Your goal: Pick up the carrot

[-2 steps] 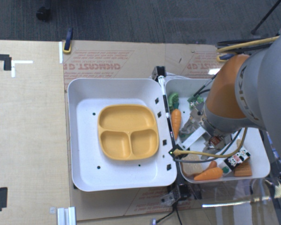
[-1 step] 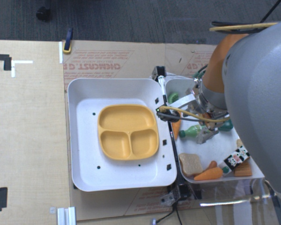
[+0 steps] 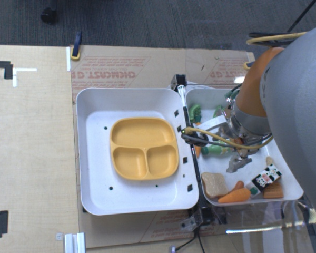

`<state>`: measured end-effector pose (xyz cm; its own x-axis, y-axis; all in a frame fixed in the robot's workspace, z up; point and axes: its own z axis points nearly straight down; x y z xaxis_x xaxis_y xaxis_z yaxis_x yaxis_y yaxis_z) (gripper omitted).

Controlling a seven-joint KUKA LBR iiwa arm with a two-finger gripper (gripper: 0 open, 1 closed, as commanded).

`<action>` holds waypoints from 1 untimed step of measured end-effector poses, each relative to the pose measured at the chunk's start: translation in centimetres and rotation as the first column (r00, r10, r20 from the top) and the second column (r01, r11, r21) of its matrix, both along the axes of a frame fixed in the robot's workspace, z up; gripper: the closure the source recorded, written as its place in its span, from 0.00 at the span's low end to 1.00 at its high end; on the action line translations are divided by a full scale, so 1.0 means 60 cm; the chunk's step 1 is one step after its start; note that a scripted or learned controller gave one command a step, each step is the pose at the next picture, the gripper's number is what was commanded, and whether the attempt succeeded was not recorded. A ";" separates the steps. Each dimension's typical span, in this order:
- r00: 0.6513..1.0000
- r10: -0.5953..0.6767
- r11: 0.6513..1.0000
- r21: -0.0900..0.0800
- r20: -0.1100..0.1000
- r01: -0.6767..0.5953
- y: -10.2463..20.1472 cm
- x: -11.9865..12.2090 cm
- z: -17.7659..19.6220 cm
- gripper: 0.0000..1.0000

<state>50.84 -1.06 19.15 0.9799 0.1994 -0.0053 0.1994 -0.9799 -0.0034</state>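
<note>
Probably a robotics lab: taped cardboard bench, grey carpet.

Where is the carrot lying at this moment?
In the camera view the carrot lies in the right bin, near its front edge, just right of the bread slice and left of the small cow-patterned block.
</note>
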 end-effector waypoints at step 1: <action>0.982 0.189 0.982 0.001 0.002 -0.189 -0.022 -0.050 0.000 0.00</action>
